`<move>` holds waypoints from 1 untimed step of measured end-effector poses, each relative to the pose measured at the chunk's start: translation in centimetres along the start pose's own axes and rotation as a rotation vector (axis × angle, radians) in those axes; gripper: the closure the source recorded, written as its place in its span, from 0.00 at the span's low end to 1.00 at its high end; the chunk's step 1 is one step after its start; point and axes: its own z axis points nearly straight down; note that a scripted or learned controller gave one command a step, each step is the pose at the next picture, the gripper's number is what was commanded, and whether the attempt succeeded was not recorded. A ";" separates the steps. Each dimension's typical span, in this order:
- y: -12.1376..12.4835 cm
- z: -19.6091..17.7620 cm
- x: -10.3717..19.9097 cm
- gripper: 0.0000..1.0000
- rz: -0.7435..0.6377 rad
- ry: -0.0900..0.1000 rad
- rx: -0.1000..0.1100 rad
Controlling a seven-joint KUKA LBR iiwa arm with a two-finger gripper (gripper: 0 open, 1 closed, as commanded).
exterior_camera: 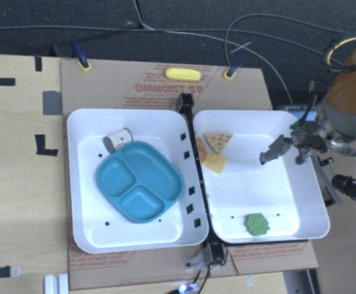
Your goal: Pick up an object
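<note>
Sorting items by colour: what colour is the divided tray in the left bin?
Blue; the divided tray shows clearly in the camera view.

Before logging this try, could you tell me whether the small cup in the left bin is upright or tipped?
Tipped: the cup lies on its side beside the blue tray.

The arm (343, 103) comes in from the right edge of the camera view, its orange band showing high at that edge and the grey wrist just beneath it. From the wrist the dark pincer (283, 152) stretches leftward and slightly downward. Its two fingers stand spread apart: one long finger (274, 150) juts out to the left, the other, shorter in this view (302, 154), hangs nearer the wrist. Nothing sits between them. A dark fitting pokes out lower at the right edge.
</note>
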 end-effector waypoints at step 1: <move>0.2 -0.5 0.0 0.00 -0.004 -0.002 -0.010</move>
